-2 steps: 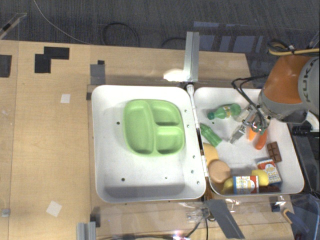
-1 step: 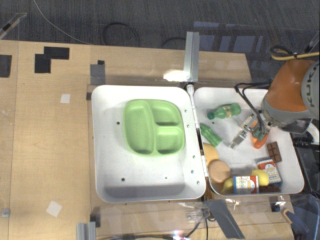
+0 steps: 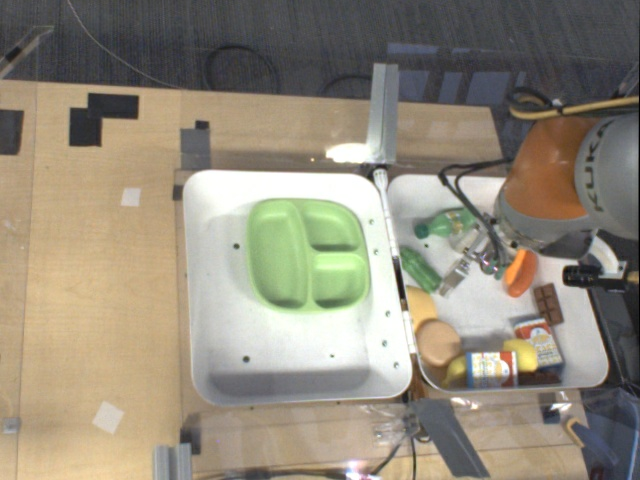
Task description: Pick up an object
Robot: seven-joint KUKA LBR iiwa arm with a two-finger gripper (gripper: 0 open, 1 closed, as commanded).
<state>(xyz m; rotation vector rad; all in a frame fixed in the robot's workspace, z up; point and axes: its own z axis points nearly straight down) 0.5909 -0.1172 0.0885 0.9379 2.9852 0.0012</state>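
My gripper [image 3: 468,264] hangs low over the middle of the right bin [image 3: 598,360], under the grey and orange wrist [image 3: 548,183]. A green bottle [image 3: 440,226] lies just up and left of it, and a darker green piece [image 3: 420,269] lies to its left. An orange carrot-like piece [image 3: 518,273] sits close on its right. Nothing shows clearly held in the gripper. Further toward the front lie a brown bun [image 3: 438,343], a pale yellow piece [image 3: 421,306], a bottle with a blue label [image 3: 490,368], a yellow fruit [image 3: 517,349], a small printed box [image 3: 541,343] and a brown chocolate bar [image 3: 547,304].
The left bin [image 3: 215,358] holds a green divided tray [image 3: 305,253]. A metal post [image 3: 384,113] stands at the back between the bins. Black cables [image 3: 470,173] run from the wrist over the right bin's back edge.
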